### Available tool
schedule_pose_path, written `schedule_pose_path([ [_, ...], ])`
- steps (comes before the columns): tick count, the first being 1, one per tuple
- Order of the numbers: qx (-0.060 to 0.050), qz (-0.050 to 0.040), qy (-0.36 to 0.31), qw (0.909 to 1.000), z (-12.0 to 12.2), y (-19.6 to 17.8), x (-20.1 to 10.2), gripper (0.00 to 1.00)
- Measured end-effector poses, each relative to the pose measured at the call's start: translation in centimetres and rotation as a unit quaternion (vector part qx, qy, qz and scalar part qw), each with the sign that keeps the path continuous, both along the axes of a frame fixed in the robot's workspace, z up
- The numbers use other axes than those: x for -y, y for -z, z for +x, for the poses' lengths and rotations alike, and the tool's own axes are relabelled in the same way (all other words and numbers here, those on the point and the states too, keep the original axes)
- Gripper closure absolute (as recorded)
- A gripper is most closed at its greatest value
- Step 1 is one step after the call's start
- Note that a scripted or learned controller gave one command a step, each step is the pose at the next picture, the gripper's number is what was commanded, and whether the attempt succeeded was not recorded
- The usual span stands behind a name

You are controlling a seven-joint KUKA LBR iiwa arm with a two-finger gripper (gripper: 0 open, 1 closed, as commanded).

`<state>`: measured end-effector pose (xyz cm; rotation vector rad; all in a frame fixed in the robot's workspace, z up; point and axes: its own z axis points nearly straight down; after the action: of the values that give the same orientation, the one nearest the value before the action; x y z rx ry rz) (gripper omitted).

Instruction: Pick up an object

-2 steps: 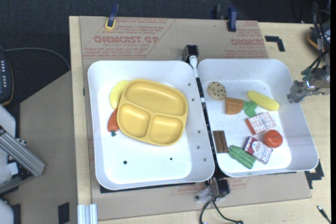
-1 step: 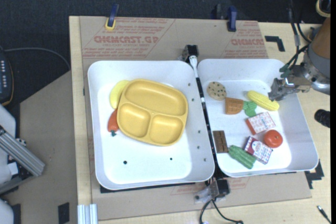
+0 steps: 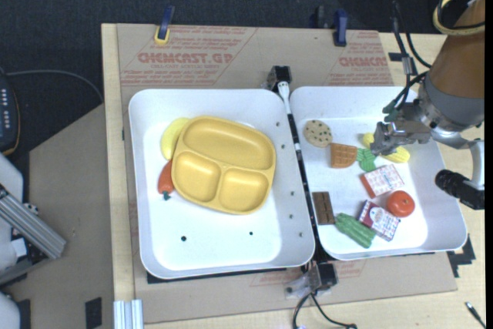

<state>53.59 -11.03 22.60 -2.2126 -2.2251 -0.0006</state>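
Dark carpet surrounds a cardboard-topped bench (image 3: 231, 50) with two white bins side by side. We take the right bin (image 3: 451, 231) as our landmark.

Left of it, the left bin (image 3: 154, 235) carries a yellow divided tray (image 3: 223, 164). We note a yellow piece (image 3: 171, 136) and a red-orange piece (image 3: 166, 179) poking out from under the tray's left edge.

Inside the right bin: a cookie (image 3: 316, 132) near its upper left, an orange wedge (image 3: 343, 156) just below and right of it. A brown bar (image 3: 323, 207) lies by the left wall, long axis running top to bottom. A green pickle (image 3: 353, 229) lies near the bottom, long axis slanting from upper left down to lower right. A red-white packet (image 3: 383, 181) sits mid-bin, a tomato (image 3: 400, 203) just below and right of it, and a second packet (image 3: 380, 219) touches the tomato's lower left.

The arm (image 3: 458, 81) enters from the right. We see the gripper (image 3: 383, 136) low over the bin's upper middle, above a yellow item (image 3: 398, 155) and a small green item (image 3: 367, 161); both lie directly below it, close, but contact is unclear. We cannot tell how the gripper is set, nor see anything held. The orange wedge is just left of the gripper; the packets and the tomato lie below it, apart.
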Motion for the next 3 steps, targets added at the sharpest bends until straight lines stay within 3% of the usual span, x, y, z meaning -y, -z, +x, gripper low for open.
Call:
schedule_pose_path([
  [1, 0.0, -0.0001, 0.0, 1.0, -0.1, 1.1, -5.3, 1.0],
  [2, 0.003, -0.0012, 0.001, 1.0, -0.1, -1.0, -8.7, 1.0],
  [3, -0.001, -0.0011, 0.003, 1.0, -1.4, -0.2, -8.5, 1.0],
])
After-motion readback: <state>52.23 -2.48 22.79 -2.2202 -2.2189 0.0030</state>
